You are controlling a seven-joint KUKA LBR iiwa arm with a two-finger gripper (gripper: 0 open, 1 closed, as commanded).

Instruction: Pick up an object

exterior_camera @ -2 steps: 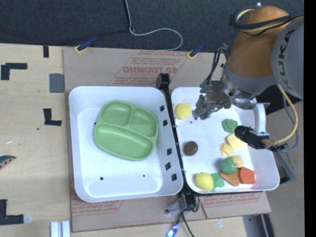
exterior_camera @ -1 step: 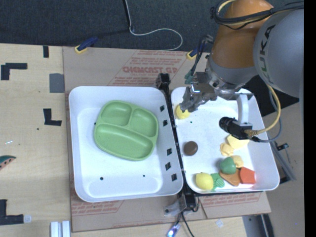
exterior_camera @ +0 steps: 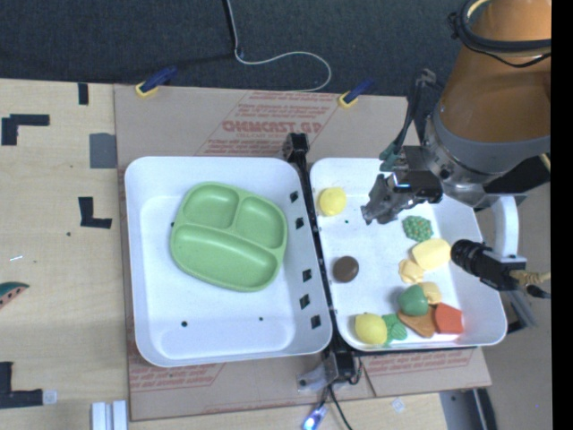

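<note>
The right bin (exterior_camera: 349, 173) holds several small toy foods: a yellow ball (exterior_camera: 332, 201), a brown round piece (exterior_camera: 346, 268), a green broccoli piece (exterior_camera: 416, 228), a yellow piece (exterior_camera: 431, 254), a yellow lemon (exterior_camera: 371, 329), and a green, orange and red cluster (exterior_camera: 428, 310). My gripper (exterior_camera: 382, 203) hangs over the upper middle of this bin, between the yellow ball and the broccoli piece. Its dark fingers point down to the left with nothing visible between them.
The left bin (exterior_camera: 148, 267) holds a green divided plate (exterior_camera: 229, 235). A black clip divider (exterior_camera: 309, 240) runs between the bins. The arm's orange and grey body (exterior_camera: 497, 70) looms over the right bin's far right corner. Cardboard lies beneath both bins.
</note>
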